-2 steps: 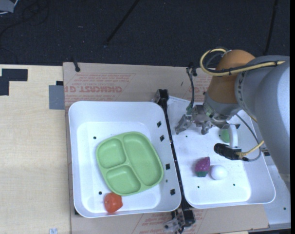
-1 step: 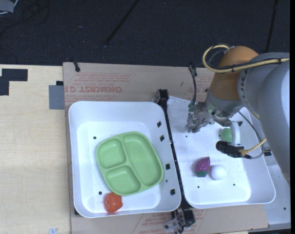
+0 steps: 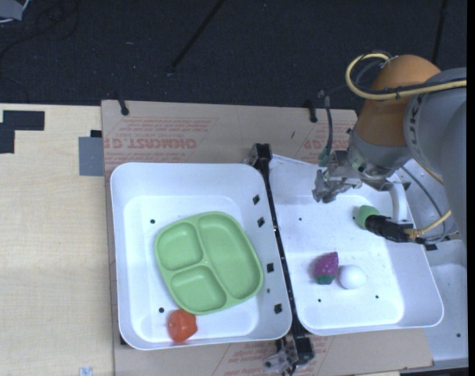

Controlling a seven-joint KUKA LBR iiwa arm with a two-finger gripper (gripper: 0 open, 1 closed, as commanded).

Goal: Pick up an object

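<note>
Green tray [image 3: 208, 263]; orange lump [image 3: 182, 325]; purple piece [image 3: 326, 266]; white ball [image 3: 352, 276]

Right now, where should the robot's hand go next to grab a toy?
Probably toward the camera and down, to the purple object beside the white ball in the right bin. The end effector hangs over that bin's far side, holding nothing visible.

The tool [image 3: 329, 190] hangs over the right bin [image 3: 426, 304], apart from the white ball [image 3: 352, 277].
</note>
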